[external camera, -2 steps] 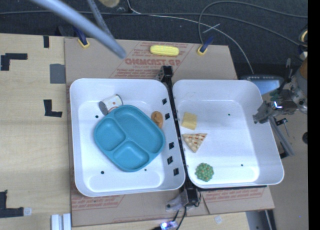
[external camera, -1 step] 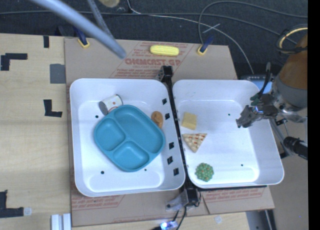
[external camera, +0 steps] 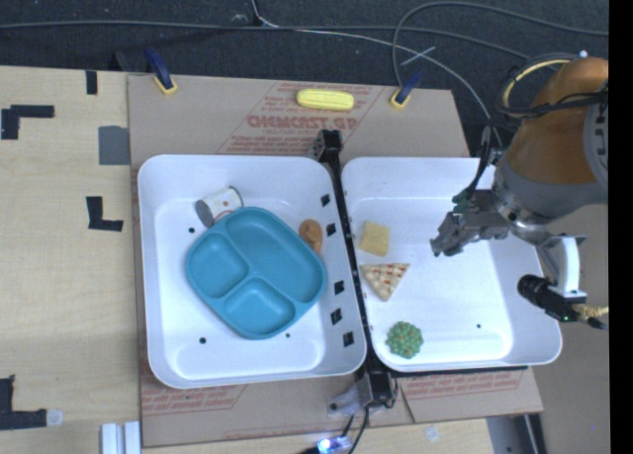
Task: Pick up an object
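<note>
Objects for picking lie in the right bin (external camera: 514,343), right of centre in the frame: a yellow cheese-like block (external camera: 374,238), a triangular waffle-patterned piece (external camera: 386,278) just below it, and a green broccoli-like lump (external camera: 404,339) nearer the bin's lower edge. The gripper (external camera: 450,237) hangs over that bin's bare middle, apart from all three; whether it is wide or narrow cannot be told. The left bin (external camera: 163,343) holds a blue divided tray (external camera: 255,272), and both bins rest on a brown cardboard sheet (external camera: 267,121) over a pale wooden bench (external camera: 59,274).

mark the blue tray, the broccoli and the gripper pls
blue divided tray (external camera: 255,272): camera view, central ridge.
broccoli (external camera: 405,339): camera view, middle of its green top.
gripper (external camera: 447,241): camera view, between fingertips.
</note>
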`<state>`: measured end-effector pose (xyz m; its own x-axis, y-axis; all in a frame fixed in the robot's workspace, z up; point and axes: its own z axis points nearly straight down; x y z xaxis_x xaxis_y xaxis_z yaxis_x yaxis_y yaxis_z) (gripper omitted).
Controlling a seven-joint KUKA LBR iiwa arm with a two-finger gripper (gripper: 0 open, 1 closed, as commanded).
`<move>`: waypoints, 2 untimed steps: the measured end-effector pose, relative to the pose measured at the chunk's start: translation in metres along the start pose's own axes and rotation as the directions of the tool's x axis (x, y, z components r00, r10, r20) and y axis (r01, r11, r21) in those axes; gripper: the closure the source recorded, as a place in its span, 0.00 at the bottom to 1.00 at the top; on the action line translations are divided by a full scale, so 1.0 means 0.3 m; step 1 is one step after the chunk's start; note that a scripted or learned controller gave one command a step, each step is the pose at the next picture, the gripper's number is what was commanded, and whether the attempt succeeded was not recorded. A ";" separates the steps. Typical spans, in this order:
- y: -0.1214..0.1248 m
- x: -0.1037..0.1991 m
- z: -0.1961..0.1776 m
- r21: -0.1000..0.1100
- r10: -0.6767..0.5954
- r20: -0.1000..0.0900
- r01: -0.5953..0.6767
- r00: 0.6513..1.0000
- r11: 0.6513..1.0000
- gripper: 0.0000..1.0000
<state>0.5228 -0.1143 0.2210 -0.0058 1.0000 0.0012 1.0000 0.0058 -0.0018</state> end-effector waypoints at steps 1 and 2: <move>-0.021 0.192 0.031 0.001 0.000 0.000 0.000 1.000 1.000 1.00; -0.038 0.407 0.023 0.001 -0.003 -0.001 0.003 1.000 1.000 1.00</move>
<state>0.5106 0.0078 0.2144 -0.0083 1.0000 0.0024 1.0000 0.0084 -0.0026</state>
